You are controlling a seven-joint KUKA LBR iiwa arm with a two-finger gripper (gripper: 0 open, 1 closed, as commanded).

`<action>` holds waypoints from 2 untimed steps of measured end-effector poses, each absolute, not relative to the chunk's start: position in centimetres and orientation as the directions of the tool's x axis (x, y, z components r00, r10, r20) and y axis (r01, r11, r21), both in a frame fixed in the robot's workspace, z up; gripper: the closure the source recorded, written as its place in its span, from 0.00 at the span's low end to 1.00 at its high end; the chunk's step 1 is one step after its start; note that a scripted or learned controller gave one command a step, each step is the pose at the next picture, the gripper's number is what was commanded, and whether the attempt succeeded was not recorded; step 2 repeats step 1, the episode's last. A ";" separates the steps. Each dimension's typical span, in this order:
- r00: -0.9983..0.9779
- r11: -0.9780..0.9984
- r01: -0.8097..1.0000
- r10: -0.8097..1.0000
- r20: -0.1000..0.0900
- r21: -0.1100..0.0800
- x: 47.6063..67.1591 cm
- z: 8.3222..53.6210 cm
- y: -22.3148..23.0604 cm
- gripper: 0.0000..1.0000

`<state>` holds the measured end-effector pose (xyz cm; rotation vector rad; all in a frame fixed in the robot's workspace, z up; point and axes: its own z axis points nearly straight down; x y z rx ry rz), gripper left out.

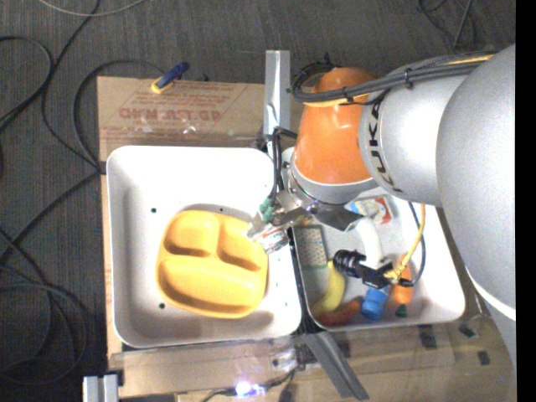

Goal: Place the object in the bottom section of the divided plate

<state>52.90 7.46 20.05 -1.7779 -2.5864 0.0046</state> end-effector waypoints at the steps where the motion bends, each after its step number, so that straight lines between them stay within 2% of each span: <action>1: -0.358 0.358 0.934 0.934 0.001 -0.004 52.9 20.1 7.4 0.00; 2: -0.358 0.358 0.934 0.934 0.001 -0.004 52.9 20.1 7.4 0.00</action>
